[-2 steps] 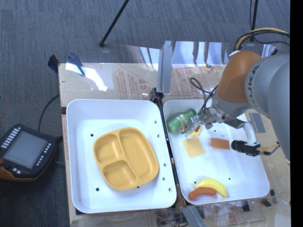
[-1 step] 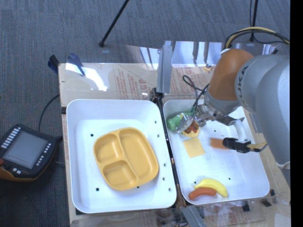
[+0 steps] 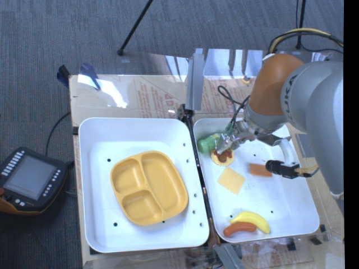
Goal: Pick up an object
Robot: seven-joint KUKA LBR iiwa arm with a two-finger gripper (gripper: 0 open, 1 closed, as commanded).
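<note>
Reaching down over the small round toy at the top left of the right bin.

The toy [image 3: 222,157], reddish on a yellow base, lies near the bin's upper left corner, with a green piece [image 3: 206,143] just beside it toward the wall. My gripper [image 3: 226,146] hangs right over it, at or very near its top; whether I am closed or spread I cannot tell from this angle, and I see nothing held between my tips. I judge this to be the approach, before any grasp. Next I need to settle squarely on the toy without nudging the green piece, then close and lift. Farther out lie a cheese slice [image 3: 231,180], an orange block [image 3: 259,170], a banana [image 3: 252,219] and a sausage [image 3: 239,229]. The left bin [image 3: 92,150] bears a yellow tray [image 3: 148,187].
</note>
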